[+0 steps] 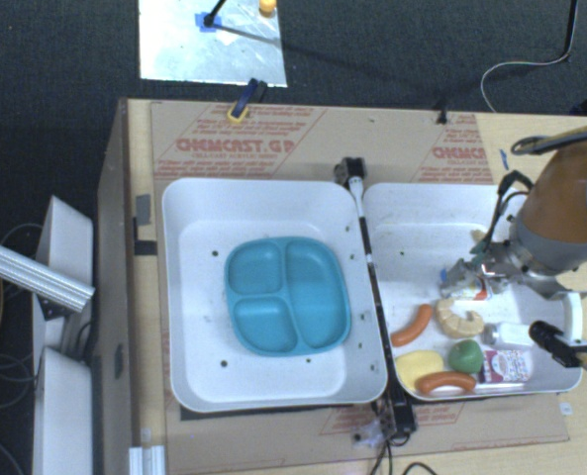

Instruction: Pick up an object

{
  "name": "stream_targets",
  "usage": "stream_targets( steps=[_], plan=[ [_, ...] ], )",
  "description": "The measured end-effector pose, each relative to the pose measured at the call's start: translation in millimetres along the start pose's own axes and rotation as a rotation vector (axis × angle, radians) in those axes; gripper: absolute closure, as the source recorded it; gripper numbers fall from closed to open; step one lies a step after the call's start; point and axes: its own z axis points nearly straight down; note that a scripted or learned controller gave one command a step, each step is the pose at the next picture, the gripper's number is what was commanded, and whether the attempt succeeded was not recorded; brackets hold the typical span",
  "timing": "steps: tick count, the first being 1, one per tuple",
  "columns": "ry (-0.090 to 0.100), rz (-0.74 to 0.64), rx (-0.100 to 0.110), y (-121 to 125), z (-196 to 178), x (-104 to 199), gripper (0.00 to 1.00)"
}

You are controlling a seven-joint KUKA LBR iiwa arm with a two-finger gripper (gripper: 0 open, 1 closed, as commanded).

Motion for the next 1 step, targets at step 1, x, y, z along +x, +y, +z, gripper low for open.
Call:
stream_targets(
  steps=[1],
  plan=[
    [0.000, -0.002, -0.004, 75.2, 15.2, 54.1, 0.00]
  ],
)
